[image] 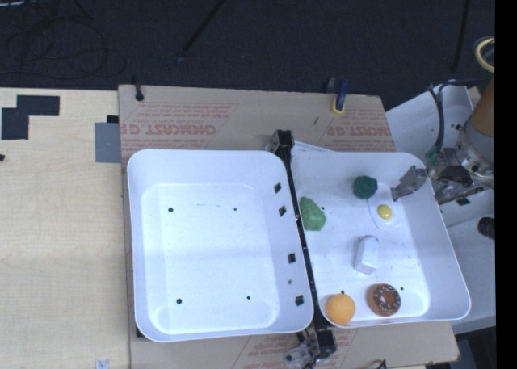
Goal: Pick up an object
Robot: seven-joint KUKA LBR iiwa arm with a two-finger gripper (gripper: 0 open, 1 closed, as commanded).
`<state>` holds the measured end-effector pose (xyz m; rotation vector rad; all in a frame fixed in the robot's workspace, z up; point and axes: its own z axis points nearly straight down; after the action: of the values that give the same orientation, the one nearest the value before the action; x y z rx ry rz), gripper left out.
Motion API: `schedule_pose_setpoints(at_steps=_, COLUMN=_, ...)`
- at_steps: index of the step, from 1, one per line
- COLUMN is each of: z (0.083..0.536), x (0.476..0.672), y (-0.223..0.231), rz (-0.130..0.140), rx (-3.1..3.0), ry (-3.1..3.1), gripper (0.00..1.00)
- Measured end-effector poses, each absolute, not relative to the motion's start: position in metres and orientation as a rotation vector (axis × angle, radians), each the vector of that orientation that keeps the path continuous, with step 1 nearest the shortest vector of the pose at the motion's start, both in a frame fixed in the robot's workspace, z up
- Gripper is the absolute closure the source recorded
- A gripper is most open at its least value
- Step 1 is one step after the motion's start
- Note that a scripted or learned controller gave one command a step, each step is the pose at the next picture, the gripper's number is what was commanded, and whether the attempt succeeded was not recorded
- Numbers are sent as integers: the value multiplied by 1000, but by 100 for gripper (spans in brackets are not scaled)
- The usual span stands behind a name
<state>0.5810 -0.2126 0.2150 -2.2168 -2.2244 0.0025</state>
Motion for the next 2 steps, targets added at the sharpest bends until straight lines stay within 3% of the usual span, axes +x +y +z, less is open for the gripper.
schedule_pose_setpoints(at_steps=1, z=372, x=477, y=-216, rz=-9, rx=-2237, ry=-2224, gripper=0)
schedule_pose_setpoints(at_steps=2, z=372, x=480, y=-215, rz=3, rx=-2220, ry=-2222, gripper=100)
